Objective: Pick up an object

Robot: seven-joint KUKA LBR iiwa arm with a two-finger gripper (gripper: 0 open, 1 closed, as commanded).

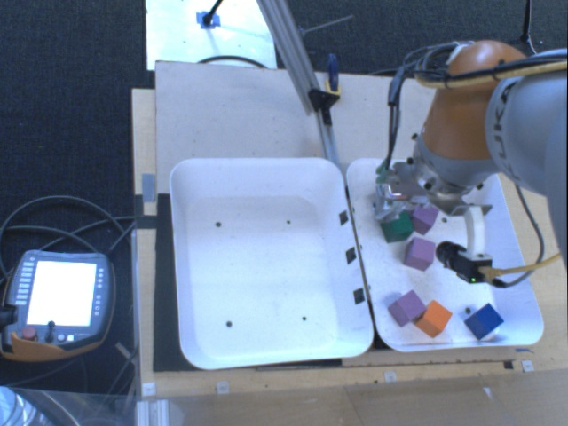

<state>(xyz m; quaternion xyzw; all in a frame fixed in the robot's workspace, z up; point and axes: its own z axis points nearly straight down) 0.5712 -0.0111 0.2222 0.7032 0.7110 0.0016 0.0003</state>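
My gripper (391,204) hangs low over the upper left part of the right bin (524,313). Right below it lies a green block (398,229), touching or nearly touching the gripper's tip. A purple block (426,217) sits just to the green one's right, and another purple block (420,253) lies a little nearer the front. Along the bin's front stand a third purple block (407,308), an orange block (434,319) and a blue block (484,320). The arm's wrist hides the bin's back portion.
The left bin (191,238) lies beside the right one, with a ridge between them. A slanted metal pole (293,43) crosses the bench behind the bins. A teach pendant (55,304) rests on the floor at far left.
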